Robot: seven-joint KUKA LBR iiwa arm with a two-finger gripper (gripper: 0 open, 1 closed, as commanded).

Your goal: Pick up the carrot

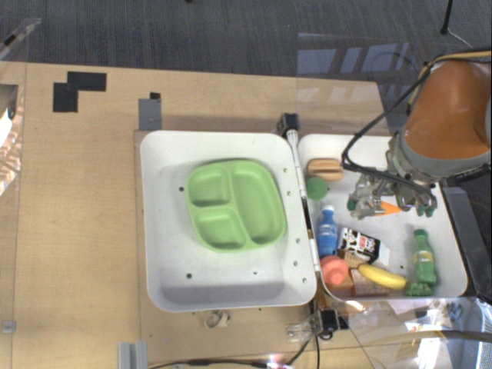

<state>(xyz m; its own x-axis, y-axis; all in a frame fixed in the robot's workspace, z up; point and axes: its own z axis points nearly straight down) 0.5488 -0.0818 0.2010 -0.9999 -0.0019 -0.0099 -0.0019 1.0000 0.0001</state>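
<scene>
A wooden bench (77, 229) seen from above holds two shallow white bins side by side. The left bin (165, 283) contains a green divided plate (234, 204) lying flat near its middle. The right bin (453, 271) is crowded: a bread roll (325, 168) and a green ball (317, 187) sit near its upper left, a blue bottle (327, 231) stands below them, and a black-and-white packet (359, 244), a yellow banana (382, 277), a pink cup (334, 270) and a green bottle (422, 261) lie along its lower part. The grey-and-orange arm (450, 118) reaches in from the right, its gripper (384, 200) low over the right bin. The orange carrot (390, 207) shows at the gripper's fingertips, partly hidden by them; whether the jaws are clenched on it cannot be told.
</scene>
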